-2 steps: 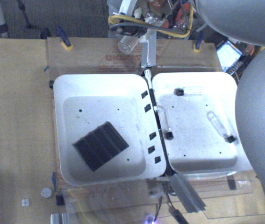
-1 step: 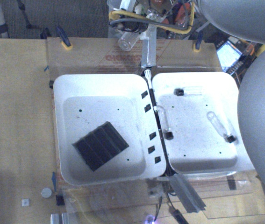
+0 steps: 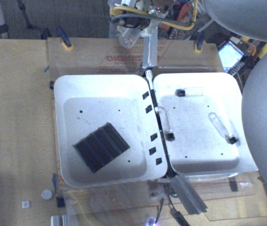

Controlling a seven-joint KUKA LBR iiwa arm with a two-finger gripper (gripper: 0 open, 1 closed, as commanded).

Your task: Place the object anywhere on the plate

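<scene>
Looming grey and out of focus, the arm (image 3: pixel 265 107) fills the right side of the view, its bulk covering the right bin's outer edge. Its gripper (image 3: pixel 140 25) sits high over the far end of the bins, in a tangle of yellow and dark cables. Whether it is released, clenched or grasping anything cannot be told, though something clear and tube-like (image 3: pixel 126 39) shows just below that tangle. The left bin (image 3: pixel 60 126) holds the plate (image 3: pixel 101 146), a dark ridged square turned like a diamond, lying flat toward the near left of the bin floor. The right bin (image 3: pixel 232 86) holds three clear tubes with black caps, all well apart from the plate. The far tube (image 3: pixel 190 93) lies crosswise near the back wall, cap to the left. The middle tube (image 3: pixel 165 124) lies along the wall beside the divider, cap toward the near end. The right tube (image 3: pixel 221 127) lies aslant on the floor, cap at its near right end. A row of small black tabs (image 3: pixel 151 126) runs down the divider between the bins. Two blue and orange clamps (image 3: pixel 66 42) grip the board behind the bins. On the bench (image 3: pixel 15 126) near the left bin's front corner lies a small grey disc (image 3: pixel 46 194).
</scene>
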